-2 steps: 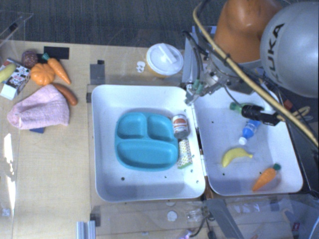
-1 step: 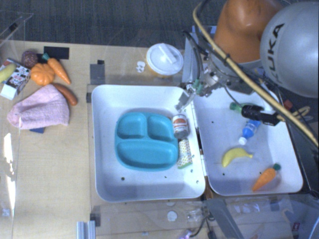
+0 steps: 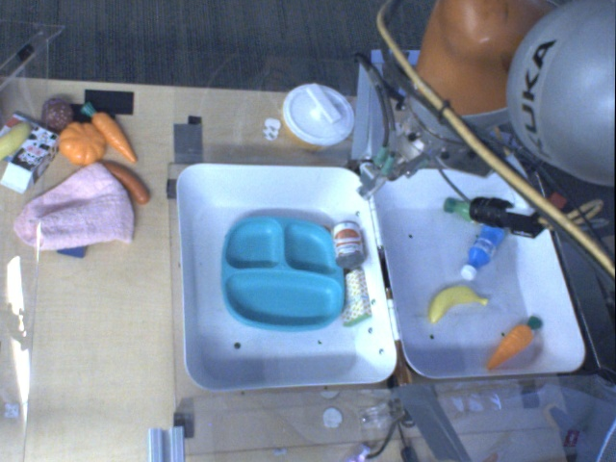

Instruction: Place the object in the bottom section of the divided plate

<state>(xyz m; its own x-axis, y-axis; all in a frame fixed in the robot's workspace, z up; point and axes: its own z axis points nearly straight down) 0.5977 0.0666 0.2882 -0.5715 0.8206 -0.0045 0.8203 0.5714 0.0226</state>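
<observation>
On the tabletop, at the far 9 o'clock side, a pink cloth lies with a small pumpkin just beside it at its 12 o'clock.

The left bin holds the blue plate, which lies flat near the bin's middle. The plate has two small sections at 12 o'clock and one wide section at 6 o'clock. A can is at the plate's 3 o'clock, touching or just beside its rim. A dotted packet lies at the can's 6 o'clock, against the plate's 4 o'clock edge. Both are outside the plate's sections. Which thing the task means cannot be told.

A white lid rests on the tabletop beyond the left bin, at its 1 o'clock.

The pincer hangs over the seam between the two bins, at their 12 o'clock rims, with the can at its 6 o'clock and apart from it. It is small and partly behind cables, so I cannot tell whether it is wide or narrow, nor whether it touches the rim.

In the right bin, a banana lies near the middle. A blue bottle lies tilted at the banana's 1 o'clock, near it. A carrot lies at the banana's 4 o'clock, near the bin's 5 o'clock corner.
</observation>
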